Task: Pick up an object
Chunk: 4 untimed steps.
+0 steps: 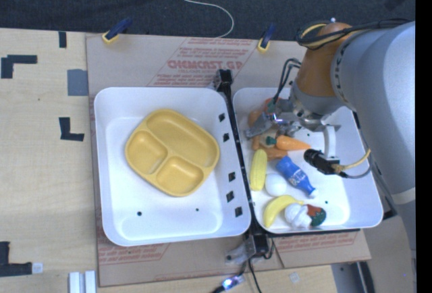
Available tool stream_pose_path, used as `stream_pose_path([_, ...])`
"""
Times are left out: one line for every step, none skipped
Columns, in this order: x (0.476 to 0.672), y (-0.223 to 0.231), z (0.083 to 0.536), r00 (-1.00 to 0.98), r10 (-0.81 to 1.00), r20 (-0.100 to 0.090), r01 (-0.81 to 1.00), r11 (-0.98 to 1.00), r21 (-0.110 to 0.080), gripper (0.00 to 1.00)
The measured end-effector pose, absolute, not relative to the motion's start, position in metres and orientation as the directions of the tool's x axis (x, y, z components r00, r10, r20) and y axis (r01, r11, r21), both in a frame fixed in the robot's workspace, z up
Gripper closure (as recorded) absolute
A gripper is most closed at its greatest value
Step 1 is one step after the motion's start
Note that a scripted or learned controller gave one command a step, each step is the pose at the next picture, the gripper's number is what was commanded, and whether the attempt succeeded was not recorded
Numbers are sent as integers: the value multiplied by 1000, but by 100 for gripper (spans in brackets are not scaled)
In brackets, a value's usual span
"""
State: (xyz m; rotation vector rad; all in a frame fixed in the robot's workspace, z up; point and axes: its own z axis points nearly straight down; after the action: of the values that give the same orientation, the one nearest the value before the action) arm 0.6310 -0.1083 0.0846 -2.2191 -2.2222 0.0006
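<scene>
My gripper [264,125] is low over the upper left part of the right bin [358,150], near the divider between the bins. A brownish object [258,114] lies right by it, partly hidden. Just below the gripper lies an orange carrot [292,144]. A yellow corn cob [258,169], a blue bottle [295,174] and a white egg [275,185] lie further toward the front. A yellow banana [277,207] and a white, red and green toy [305,216] rest at the bin's front edge.
The left bin [115,170] holds a yellow divided plate [172,151]. The grey arm with its orange band [322,69] covers the right bin's far right side. A black cable [327,163] loops beside the bottle.
</scene>
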Motion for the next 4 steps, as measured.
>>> stream_pose_path([634, -110, 100, 0, 1000, -1, 1000, 0, 6, 100])
stream_pose_path([636, -108, 164, -2, 1000, 0, 1000, 2, 5, 100])
stream_pose_path([635, -98, 222, -3, 1000, 0, 1000, 3, 4, 100])
stream_pose_path([635, -97, 224, -2, 1000, 1, 1000, 2, -1, 100])
